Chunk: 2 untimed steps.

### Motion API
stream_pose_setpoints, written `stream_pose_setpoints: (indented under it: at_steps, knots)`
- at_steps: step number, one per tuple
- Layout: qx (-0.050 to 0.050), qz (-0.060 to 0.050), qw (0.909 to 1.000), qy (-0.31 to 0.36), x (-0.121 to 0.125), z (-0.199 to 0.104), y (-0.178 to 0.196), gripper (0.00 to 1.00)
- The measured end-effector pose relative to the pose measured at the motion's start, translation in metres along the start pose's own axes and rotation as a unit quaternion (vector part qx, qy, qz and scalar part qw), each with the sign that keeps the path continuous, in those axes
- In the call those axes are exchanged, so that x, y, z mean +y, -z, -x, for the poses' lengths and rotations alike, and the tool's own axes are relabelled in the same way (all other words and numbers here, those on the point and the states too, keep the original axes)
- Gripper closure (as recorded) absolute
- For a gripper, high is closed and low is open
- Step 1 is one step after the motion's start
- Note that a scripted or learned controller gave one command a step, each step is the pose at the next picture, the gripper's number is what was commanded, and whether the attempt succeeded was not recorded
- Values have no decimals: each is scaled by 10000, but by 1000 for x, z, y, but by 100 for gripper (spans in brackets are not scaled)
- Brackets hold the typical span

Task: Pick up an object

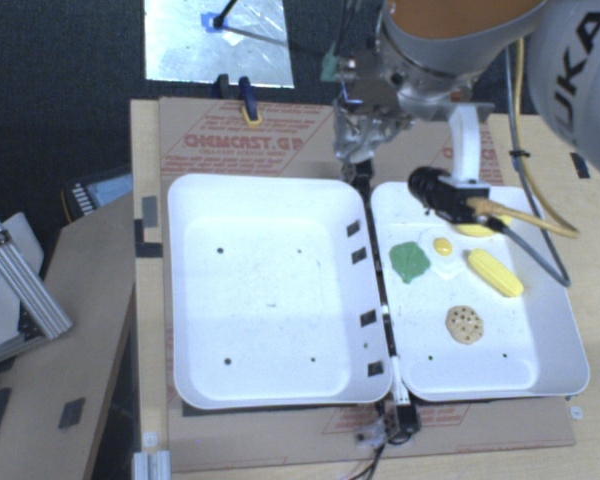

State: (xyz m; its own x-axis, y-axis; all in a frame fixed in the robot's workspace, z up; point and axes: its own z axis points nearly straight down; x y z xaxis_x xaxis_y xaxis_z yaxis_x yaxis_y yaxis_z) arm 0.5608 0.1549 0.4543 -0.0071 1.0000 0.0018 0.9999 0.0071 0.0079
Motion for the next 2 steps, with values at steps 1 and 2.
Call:
stream_pose_setpoints:
  at_steps: [1,2]
  knots:
    - [-30,-113,9999,-60,-37,57,-142,100]
    - [22,11,10000,19,-75,-4,-49,100]
